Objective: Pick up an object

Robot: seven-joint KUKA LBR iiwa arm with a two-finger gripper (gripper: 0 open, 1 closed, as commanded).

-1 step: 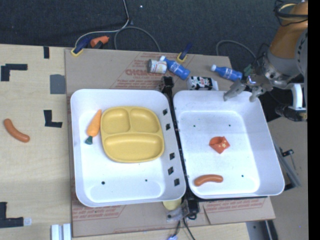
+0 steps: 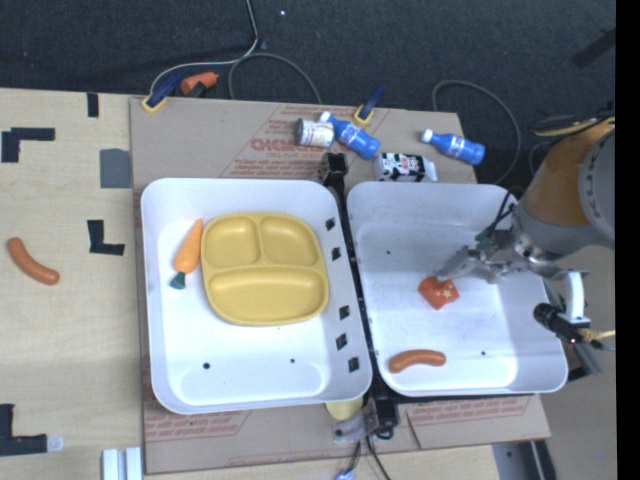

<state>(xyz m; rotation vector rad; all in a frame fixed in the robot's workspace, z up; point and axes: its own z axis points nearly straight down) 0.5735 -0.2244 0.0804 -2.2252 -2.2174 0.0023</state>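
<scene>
In the right bin a small orange-red block lies near the middle. A reddish sausage rests closer to the front edge. My gripper reaches in from the right, low over the bin floor, and its tip sits just up and right of the block, very close to it or touching it. Nothing is visibly held. The left bin carries a yellow compartment plate with a toy carrot lying beside its left edge.
Behind the bins, on the cardboard, lie two blue bottles, a white can and a small black-and-white box. Another sausage lies on the bench at far left. The arm's grey body overhangs the right bin's right side.
</scene>
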